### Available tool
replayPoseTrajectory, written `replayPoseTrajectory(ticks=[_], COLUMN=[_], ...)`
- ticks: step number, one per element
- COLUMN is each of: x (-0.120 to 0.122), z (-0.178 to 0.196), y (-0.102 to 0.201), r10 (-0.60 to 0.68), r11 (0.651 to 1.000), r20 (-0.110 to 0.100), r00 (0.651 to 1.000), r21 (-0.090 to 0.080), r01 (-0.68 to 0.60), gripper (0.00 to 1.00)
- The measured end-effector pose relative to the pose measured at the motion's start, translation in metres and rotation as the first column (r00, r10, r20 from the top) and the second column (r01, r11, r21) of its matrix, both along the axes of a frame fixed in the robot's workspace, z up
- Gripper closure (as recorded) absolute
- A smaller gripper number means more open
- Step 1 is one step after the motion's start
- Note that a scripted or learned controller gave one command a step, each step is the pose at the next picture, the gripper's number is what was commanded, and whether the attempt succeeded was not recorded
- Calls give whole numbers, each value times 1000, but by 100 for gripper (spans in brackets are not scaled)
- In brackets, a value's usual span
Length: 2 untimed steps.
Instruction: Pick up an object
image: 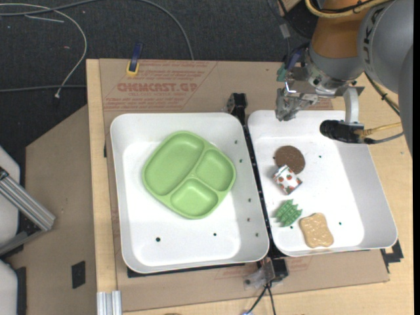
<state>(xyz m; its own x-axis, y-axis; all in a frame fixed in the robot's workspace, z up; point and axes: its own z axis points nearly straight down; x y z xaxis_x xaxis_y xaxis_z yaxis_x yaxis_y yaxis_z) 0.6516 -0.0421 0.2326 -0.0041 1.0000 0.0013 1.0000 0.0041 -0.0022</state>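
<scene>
While the gripper [287, 112] hangs over the far-left corner of the right bin [367, 195], whether it's spread or closed I can't tell from this angle, and nothing shows held in it. Candidates sit along that bin's left side: brown round cookie [289, 157], small red-and-white patterned block [287, 179] touching its near edge, green spiky toy [287, 213], tan cracker-shaped piece [316, 230] nearest. Green divided plate [189, 174] lies in the left bin [131, 228]. Block looks best: likely light, rigid, flat sides, so pinch across opposite faces. Cookie looks flat, hard to get under.
</scene>
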Motion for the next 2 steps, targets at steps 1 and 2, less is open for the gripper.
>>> replayPoseTrajectory(ticks=[1,2], x=[0,8], z=[6,6], y=[61,113], r10=[3,2], r11=[1000,1000], r20=[4,4], r00=[1000,1000], r21=[1,1], r01=[-3,-2], gripper=[100,100])
